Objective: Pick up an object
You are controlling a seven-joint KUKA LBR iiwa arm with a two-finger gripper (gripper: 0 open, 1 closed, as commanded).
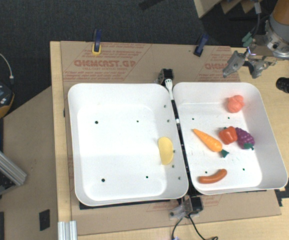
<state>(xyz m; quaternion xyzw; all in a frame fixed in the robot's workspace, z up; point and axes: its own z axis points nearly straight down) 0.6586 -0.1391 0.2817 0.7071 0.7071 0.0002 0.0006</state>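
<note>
My gripper (245, 68) hangs at the upper right, above the far rim of the right bin (272, 149), its two fingers spread open with nothing between them. In the right bin lie a pink round fruit (236, 103), an orange carrot (208, 140), a red pepper (228, 134), a purple bunch of grapes (245, 138) touching the pepper, and a reddish sausage (212, 176) near the front. A yellow lemon-like piece (166, 150) rests in the left bin (84, 149) by its right wall.
The two bins sit side by side on a brown cardboard sheet (134, 59) held by blue clamps (97, 43). A black divider strip (175, 119) runs between the bins. Grey equipment stands at the left edge.
</note>
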